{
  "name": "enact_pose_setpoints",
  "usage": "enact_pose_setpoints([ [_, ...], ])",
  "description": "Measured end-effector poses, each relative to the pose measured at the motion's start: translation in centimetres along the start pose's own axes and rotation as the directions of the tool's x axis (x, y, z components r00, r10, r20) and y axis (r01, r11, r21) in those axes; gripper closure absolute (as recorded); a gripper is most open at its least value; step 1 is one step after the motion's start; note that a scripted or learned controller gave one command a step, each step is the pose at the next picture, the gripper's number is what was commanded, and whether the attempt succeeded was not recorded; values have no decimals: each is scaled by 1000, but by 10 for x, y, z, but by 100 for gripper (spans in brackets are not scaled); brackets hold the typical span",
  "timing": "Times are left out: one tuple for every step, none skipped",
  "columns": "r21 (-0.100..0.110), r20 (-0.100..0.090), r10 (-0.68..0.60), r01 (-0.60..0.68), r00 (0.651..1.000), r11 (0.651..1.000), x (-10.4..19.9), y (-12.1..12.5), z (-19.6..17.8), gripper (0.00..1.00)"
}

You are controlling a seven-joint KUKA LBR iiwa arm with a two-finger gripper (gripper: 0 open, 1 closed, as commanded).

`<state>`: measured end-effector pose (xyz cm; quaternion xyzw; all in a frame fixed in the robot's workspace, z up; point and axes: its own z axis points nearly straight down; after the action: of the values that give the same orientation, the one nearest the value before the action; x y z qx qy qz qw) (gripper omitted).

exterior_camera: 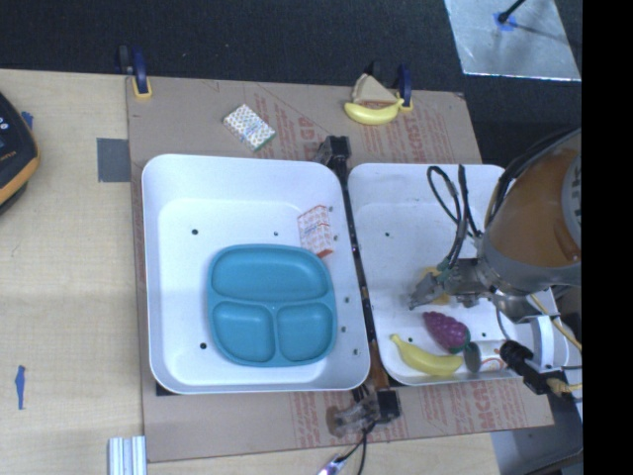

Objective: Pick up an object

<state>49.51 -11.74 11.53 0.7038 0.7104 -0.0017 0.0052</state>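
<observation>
Tabletop of pale wood, with brown cardboard under two white bins. On the cardboard behind the bins: small patterned packet to the left, yellow banana-shaped toy to the right with a sandwich-like wedge touching it from behind. Blue clamps at the cardboard's far edge. Grey tape patch left of the left bin. Black-and-yellow device at the far left edge. Dark carpet beyond, with a pale square upper right.
</observation>
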Motion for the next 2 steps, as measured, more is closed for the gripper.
enact_pose_setpoints([
  [8, -9, 4, -4, 1000, 1000, 1, 37, 24, 0],
  [9, -8, 2, -2, 1000, 1000, 0, 37, 14, 100],
])
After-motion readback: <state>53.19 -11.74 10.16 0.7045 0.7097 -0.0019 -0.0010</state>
